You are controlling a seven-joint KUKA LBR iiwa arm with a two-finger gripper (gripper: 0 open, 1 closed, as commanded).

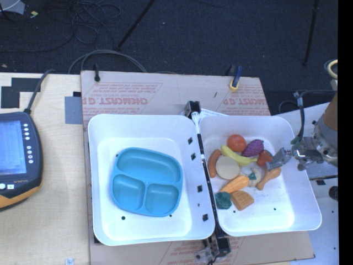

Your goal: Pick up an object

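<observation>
Cardboard (127, 95) print — inverted "CHEMCRZT G.P"; repeated

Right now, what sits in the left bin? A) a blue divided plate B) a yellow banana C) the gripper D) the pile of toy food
A: the blue divided plate lies flat in the left bin, while the toy food is piled in the right bin.

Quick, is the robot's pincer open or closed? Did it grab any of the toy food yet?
Pincer: over the right bin, at the toy food pile. Open or closed cannot be told, and no toy shows between its tips.
</observation>
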